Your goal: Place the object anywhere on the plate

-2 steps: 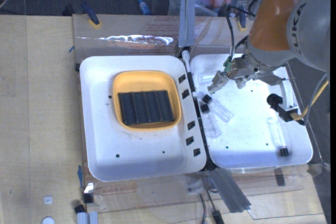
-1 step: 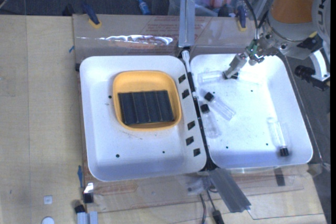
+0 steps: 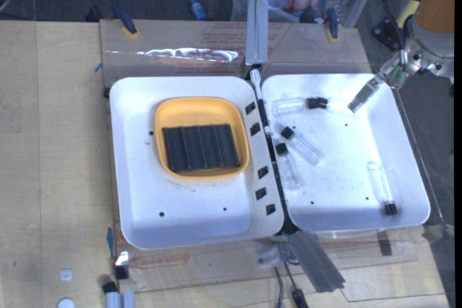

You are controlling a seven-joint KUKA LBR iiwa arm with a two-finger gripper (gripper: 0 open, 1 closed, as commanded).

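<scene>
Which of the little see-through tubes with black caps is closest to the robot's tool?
The clear tube at the top of the right bin, lying just left of the tool. The other tubes lie lower down in the bin, farther away.

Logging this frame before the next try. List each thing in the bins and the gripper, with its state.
Yellow plate: flat in the left bin, bearing the dark ridged block.
Dark ridged block: lying flat on the plate.
Clear vials with black caps: four, on their sides, scattered in the right bin.
Gripper: over the right bin's far right corner, nothing seen between its fingers.
</scene>
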